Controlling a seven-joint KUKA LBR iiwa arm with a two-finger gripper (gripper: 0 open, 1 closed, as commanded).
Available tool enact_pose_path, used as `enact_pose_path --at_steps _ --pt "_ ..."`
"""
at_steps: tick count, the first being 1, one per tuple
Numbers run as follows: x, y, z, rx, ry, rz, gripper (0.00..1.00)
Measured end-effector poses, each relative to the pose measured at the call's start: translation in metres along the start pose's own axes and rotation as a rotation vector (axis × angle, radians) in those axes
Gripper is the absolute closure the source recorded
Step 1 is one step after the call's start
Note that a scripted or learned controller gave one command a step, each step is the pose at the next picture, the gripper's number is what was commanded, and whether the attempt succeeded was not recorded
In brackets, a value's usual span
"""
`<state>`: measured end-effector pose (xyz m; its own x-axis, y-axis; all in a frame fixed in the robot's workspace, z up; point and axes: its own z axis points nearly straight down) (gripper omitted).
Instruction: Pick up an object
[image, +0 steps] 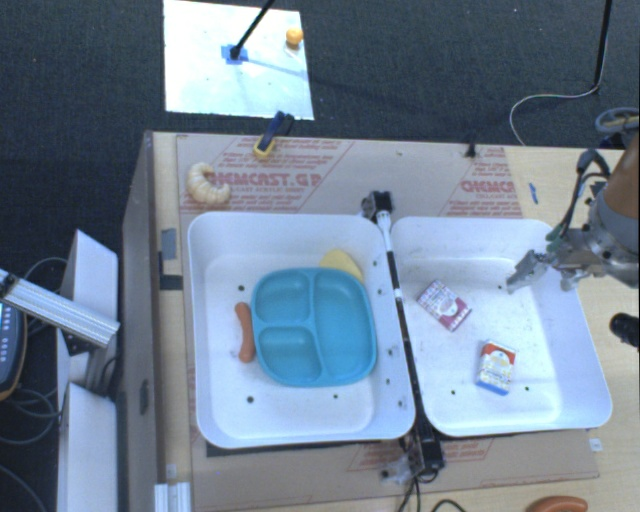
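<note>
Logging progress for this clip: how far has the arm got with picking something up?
Nothing looks picked up yet. The gripper hangs over the right bin's far right corner, with nothing visible between its fingers. The two small packets lie flat on that bin's floor. The blue tray, sausage and yellow piece sit in the left bin. The whole descent, grasp and lift remain.

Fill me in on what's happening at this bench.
A grey robot arm reaches in from the right, its gripper over the upper right part of the right bin, with nothing between its fingers. Two small packets lie in that bin: a red and white one and an orange and white one. The left bin holds a blue divided tray, a sausage and a yellow item.
</note>
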<state>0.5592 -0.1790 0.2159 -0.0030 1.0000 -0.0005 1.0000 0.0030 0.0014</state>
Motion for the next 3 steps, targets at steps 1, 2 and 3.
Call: enact_pose_path --at_steps 1,2,3 --pt "0.06 0.012 0.068 0.002 0.002 -0.001 0.0" --pt "0.088 0.013 0.114 0.003 0.001 -0.001 0.0" --pt "0.063 0.029 0.07 -0.002 -0.001 0.002 0.0"
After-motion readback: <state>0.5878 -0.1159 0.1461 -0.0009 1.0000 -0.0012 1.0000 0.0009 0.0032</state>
